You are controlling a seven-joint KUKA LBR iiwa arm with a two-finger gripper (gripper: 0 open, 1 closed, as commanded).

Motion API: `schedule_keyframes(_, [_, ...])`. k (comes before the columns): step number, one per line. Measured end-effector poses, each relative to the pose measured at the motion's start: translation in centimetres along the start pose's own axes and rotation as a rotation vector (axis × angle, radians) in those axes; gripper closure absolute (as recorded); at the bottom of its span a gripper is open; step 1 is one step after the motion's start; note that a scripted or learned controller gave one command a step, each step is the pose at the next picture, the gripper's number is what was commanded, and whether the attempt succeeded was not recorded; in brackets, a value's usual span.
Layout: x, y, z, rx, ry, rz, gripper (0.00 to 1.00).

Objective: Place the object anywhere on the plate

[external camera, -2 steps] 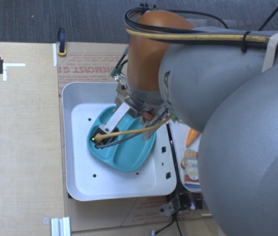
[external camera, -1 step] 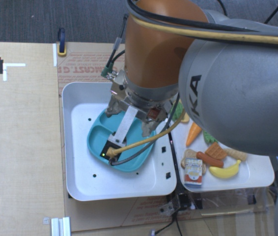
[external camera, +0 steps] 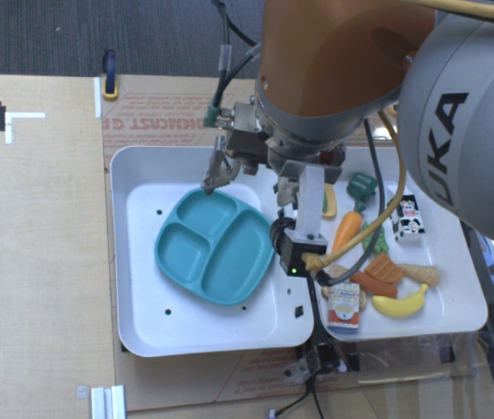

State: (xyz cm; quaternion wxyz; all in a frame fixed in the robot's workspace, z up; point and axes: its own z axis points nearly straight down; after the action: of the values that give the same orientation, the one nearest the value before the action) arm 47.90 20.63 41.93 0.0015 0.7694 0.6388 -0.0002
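A teal plate [external camera: 215,247] with three compartments lies tilted in the left white bin [external camera: 138,312]. My gripper [external camera: 217,176] hangs just over the plate's far rim, at the back of the left bin. I see no object between its tips, and the big arm hides much of the wrist. The loose toy foods lie in the right bin [external camera: 456,317]: a carrot [external camera: 347,229], a banana [external camera: 401,303], a green piece [external camera: 362,186] and a small juice carton [external camera: 344,308].
Also in the right bin are a cow-patterned milk carton [external camera: 408,216], an orange-red piece [external camera: 378,274], a beige piece [external camera: 421,275] and a yellow piece [external camera: 328,201] half hidden by the arm. Cardboard and a wooden benchtop [external camera: 37,234] surround the bins.
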Motion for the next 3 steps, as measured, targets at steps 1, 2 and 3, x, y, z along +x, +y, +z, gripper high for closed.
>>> schedule_keyframes(1, [0.1,0.2,-0.8,0.000,-0.004,-0.006,1.00])
schedule_keyframes(2, [2.4,0.5,8.9,0.006,-0.003,0.002,1.00])
schedule_keyframes(3, [-6.1,1.0,11.5,0.006,-0.003,-0.074,1.00])
